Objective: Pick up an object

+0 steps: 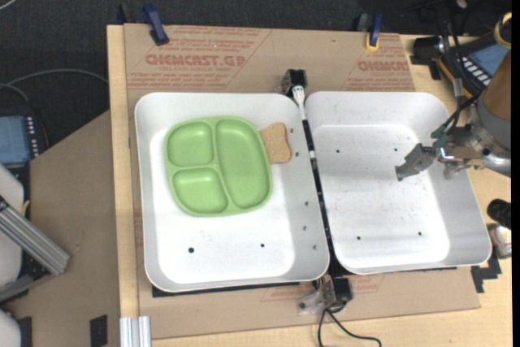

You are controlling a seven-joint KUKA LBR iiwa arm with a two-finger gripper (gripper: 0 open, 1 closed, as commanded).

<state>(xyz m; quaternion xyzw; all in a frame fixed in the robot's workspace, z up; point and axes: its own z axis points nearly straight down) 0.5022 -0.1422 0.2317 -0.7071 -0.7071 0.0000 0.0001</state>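
Note:
A green divided plate (218, 166) lies in the left bin (219, 256), toward its back. A tan sponge-like block (277, 143) rests against the plate's right rim, near the divide between the bins. My gripper (414, 162) hangs over the right bin (390, 240), on its right side, far from both objects. Nothing shows between its fingers, and the view is too coarse to tell how they stand.
The bins sit on a cardboard-covered board (219, 53) held by blue clamps (154, 24) at the back. A black bracket (294, 81) sits between the bins at the back edge. Cables and aluminium framing lie at the left and bottom.

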